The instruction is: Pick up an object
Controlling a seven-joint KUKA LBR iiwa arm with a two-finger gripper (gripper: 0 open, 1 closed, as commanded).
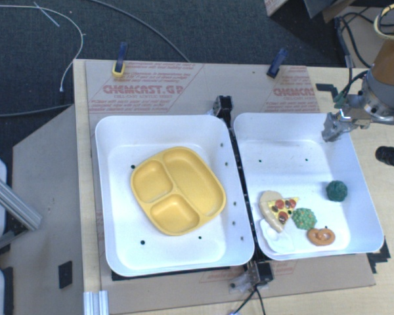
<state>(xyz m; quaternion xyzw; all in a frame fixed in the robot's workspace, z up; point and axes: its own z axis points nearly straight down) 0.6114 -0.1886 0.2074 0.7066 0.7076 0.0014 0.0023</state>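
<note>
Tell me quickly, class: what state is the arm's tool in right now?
Tool: cannot be told whether open or closed. It sits over the far right corner of the right bin, nothing visibly in it, away from the toy food.

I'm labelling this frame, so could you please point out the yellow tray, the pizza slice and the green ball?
yellow tray point(184, 169): camera view, floor of its large compartment.
pizza slice point(278, 209): camera view, its topped middle.
green ball point(336, 190): camera view, its centre.
</note>
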